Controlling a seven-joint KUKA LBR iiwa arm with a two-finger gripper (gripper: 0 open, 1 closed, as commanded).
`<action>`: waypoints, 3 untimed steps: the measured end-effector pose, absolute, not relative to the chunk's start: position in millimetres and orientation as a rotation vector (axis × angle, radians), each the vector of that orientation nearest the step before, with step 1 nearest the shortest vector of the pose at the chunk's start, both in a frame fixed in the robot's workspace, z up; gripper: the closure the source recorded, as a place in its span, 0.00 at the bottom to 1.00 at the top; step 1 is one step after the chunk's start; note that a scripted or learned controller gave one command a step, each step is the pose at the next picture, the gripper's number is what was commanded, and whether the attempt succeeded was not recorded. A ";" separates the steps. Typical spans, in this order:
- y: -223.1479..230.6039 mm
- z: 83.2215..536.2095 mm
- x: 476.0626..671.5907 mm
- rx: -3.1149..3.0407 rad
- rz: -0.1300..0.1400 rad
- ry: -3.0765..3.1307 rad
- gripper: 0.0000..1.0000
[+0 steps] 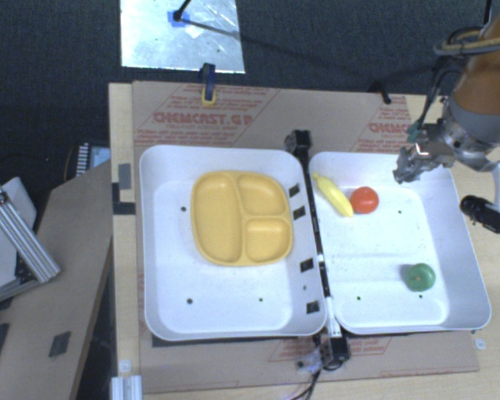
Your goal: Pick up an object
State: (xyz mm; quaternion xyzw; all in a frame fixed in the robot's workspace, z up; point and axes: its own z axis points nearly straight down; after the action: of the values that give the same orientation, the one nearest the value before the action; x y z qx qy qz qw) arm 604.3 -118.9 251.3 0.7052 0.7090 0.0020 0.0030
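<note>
Nearest us, a green fruit [417, 277] sits in the right bin [450, 307]. Our arm [483, 90] reaches in from the right, its gripper [408, 167] over the bin's far edge; we cannot tell how the jaws stand. Open floor separates fruit from the banana [334, 196], lying diagonally, touching a red fruit [364, 200].

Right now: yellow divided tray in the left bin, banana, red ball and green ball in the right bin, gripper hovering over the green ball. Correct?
One thing is off. The gripper is at the far right corner of the right bin, nearest the red ball, not over the green ball. The camera view shows this. The yellow divided tray in the left bin and the banana are as stated.
</note>
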 end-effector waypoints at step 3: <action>27.6 252.9 598.4 2.211 0.003 2.232 1.00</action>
State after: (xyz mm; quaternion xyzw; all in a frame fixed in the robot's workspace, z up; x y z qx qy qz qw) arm 598.4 27.6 252.9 0.7037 0.7105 0.0011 -0.0001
